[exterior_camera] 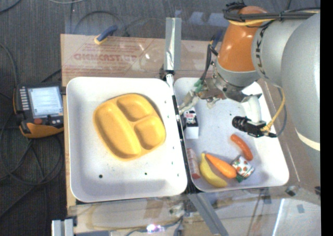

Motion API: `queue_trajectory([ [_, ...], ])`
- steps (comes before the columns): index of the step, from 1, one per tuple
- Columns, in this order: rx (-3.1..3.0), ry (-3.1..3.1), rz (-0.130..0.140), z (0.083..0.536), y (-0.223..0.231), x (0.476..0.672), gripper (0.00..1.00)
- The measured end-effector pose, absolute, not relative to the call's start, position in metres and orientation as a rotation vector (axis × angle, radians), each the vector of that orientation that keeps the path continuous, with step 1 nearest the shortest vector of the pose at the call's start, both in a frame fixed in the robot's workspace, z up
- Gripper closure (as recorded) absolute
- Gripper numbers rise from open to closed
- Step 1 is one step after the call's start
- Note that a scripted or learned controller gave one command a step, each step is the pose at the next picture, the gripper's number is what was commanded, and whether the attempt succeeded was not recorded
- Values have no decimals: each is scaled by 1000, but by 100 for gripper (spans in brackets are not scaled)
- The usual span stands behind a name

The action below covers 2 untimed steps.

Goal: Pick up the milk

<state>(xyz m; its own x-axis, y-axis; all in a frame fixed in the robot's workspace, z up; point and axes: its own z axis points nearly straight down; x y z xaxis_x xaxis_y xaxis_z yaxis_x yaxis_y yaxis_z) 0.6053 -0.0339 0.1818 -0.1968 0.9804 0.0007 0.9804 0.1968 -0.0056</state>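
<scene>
Your arm [270, 48] reached in from the right over the right bin [218, 126]. In the left bin [78, 126] lay the yellow divided plate [130, 125]. Your gripper [193, 98] hung at the right bin's left wall, just above the milk [190, 123]; you could not tell its fingers' spacing. Banana [209, 174], carrot [221, 166], sausage [242, 146] and can [242, 168] clustered at the near end.

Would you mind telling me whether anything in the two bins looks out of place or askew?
The yellow divided plate lies skewed, its edges not square with the left bin. The milk carton is pressed against the right bin's left wall.
</scene>
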Motion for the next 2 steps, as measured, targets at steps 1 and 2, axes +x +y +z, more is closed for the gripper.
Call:
queue_trajectory([
  [1, -1954, -2456, 9, 182, -21, 587, 0],
  [2, -1962, -2450, 8, 182, -24, 581, 0],
])
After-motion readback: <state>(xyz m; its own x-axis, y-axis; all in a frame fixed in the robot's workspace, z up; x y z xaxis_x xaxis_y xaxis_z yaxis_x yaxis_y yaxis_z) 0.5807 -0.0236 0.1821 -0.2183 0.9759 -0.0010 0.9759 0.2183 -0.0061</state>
